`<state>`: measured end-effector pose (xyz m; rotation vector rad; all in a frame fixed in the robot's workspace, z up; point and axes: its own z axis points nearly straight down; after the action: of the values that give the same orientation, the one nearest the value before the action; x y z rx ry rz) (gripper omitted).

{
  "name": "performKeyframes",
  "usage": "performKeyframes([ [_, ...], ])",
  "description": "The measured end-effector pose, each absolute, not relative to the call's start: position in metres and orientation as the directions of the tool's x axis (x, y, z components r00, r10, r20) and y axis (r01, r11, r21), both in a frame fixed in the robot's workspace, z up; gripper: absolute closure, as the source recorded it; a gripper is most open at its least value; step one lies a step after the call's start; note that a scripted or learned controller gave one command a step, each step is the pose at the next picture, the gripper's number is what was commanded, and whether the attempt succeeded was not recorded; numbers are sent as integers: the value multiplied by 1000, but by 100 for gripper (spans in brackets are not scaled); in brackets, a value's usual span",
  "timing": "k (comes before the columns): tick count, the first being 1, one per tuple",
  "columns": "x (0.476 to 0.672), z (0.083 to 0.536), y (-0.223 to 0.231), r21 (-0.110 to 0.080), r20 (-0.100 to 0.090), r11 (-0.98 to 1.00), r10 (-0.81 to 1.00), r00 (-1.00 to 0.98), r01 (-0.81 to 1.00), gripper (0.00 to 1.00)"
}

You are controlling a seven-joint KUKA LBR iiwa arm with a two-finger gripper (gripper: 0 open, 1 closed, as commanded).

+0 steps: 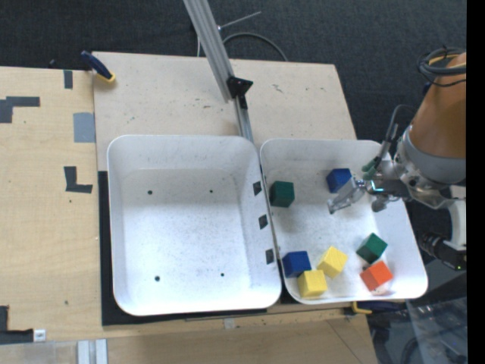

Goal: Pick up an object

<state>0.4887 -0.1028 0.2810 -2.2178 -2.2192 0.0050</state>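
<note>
Pale wooden bench [45, 226] under two white bins. In the right bin [318, 152], nearest: yellow block [312, 283], orange block [376, 276], second yellow block [333, 261], blue block [296, 262], green block [372, 247]. Farther: dark green block [282, 194], another blue block [339, 180]. Gripper [345, 198] just beside that far blue block; jaws too blurred to tell. Left bin [114, 203] alongside.

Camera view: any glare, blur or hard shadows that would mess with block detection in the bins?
Camera view: lighting is even and diffuse, with no blown-out glare on the white right bin; blocks such as the green block and the orange block are sharp with only soft, short shadows; the gripper looks slightly smeared, so its outline is hard to read; the left bin shows dark speckling.
</note>
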Motion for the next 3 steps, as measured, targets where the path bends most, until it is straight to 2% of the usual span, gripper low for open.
performKeyframes([
  [1, 489, 283, -103, -2, 0, 2, 1000, -2, 1000, 0],
  [3, 498, 162, -110, -8, 1, 0, 1000, 0, 1000, 0],
])
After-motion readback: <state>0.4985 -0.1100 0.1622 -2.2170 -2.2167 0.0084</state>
